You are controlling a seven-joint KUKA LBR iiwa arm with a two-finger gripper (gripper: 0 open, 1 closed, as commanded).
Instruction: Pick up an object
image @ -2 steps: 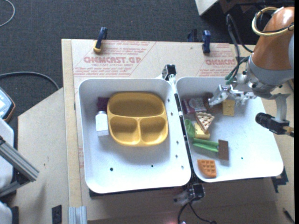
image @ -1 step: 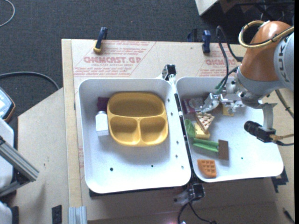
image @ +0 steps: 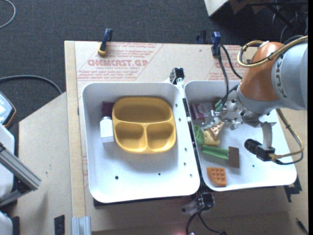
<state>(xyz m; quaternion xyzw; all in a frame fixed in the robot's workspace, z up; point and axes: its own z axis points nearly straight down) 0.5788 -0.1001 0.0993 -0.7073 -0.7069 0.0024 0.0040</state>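
My gripper (image: 221, 118) hangs low in the right bin (image: 279, 175), near its back left part, just above a tan wedge-shaped toy food (image: 212, 133). Beside the wedge lie a green leafy piece (image: 198, 132) and a dark purple item (image: 195, 112). In front of them are green sticks (image: 214, 152), a brown block (image: 234, 156) and an orange waffle (image: 216, 176). The wrist hides what lies right under the gripper.
The left bin (image: 142, 180) holds a yellow divided plate (image: 144, 124), a small white bottle (image: 106, 129) and a dark item (image: 107, 106) behind it. A black cable connector (image: 258, 149) hangs from the arm over the right bin. The bins' shared wall (image: 188, 126) runs just left of the gripper.
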